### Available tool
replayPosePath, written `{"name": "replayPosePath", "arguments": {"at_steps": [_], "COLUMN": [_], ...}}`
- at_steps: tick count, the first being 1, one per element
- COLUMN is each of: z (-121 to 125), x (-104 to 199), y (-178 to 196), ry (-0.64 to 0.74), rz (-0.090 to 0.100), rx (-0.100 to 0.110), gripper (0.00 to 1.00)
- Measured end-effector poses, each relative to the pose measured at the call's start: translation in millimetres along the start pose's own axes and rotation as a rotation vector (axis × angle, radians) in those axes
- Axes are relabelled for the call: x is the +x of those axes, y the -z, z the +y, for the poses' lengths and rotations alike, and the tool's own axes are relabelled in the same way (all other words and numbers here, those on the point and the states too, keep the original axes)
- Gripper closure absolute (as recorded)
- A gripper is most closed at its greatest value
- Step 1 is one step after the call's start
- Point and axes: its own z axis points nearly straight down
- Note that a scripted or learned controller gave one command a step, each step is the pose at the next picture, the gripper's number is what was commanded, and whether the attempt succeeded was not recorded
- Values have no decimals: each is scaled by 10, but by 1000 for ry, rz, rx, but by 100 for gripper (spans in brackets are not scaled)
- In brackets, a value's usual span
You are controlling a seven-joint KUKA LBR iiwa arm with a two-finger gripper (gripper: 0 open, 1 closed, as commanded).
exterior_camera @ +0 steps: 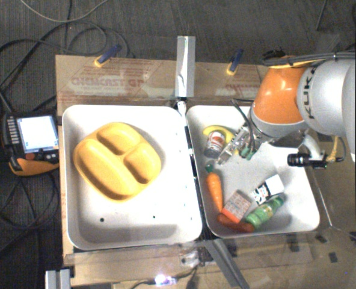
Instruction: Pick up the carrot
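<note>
- A robot lab or test room, not a home.
- Left of the tool [237, 144], two white bins [130, 230] sit side by side on a bench [136, 80] topped with clamped cardboard.
- Far left of it, loose black cables [39, 41] cross grey carpet by a handheld control screen [33, 134].

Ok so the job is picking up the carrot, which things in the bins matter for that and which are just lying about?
For the job:
- carrot, right bin, near its left wall
- tool, above the bin, up from the carrot

Just lying about:
- yellow divided tray, left bin
- small can
- green bottle
- orange packet
- white box
</note>
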Motion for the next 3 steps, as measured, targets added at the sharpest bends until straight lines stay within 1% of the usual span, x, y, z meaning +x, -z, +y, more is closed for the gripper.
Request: {"name": "replayPosePath", "arguments": {"at_steps": [1, 2, 3], "z": [65, 229, 414], "x": [-174, 344, 1517], "y": [-85, 818, 967], "ry": [29, 151, 60], "rz": [10, 13, 15], "rx": [7, 10, 12], "gripper": [100, 100, 100]}}
